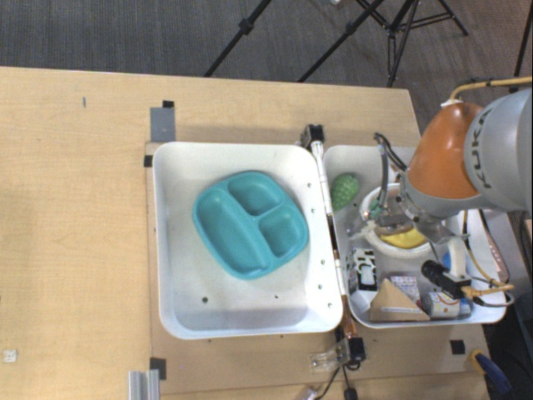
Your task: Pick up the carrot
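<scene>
My gripper (380,212) hangs low over the middle of the right bin (360,311), under the orange band of the arm (445,161). Just below and right of it, a yellow banana-like piece (405,239) lies in a white dish (385,242). A green bumpy item (346,188) sits to the gripper's upper left, near the bin's left wall. The arm hides much of the right bin's far and right side. Nothing orange like a carrot can be made out around the gripper.
A teal divided plate (251,222) lies in the left bin (179,248). In the right bin's front part are a small black-and-white object (362,267), a tan wedge-shaped box (393,303) and a blue item (455,259). Tripod legs (400,15) stand beyond the bench.
</scene>
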